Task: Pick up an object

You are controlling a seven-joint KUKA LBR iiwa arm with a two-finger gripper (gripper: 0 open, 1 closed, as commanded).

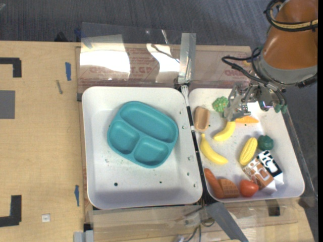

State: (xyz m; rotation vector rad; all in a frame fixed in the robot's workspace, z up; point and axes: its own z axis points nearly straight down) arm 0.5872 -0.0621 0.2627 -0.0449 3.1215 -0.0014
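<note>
Right bin (295,185) was crowded with toy food, gaps tight between bananas (214,153), corn (248,150) and box (262,169). Open room was left around teal plate (143,133) in left bin (96,185).

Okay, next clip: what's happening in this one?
A robot arm reaches in from the right, its gripper low over the far end of the right bin, near a broccoli piece and a carrot piece. Nothing is visibly held. The left bin holds a teal divided plate.
</note>
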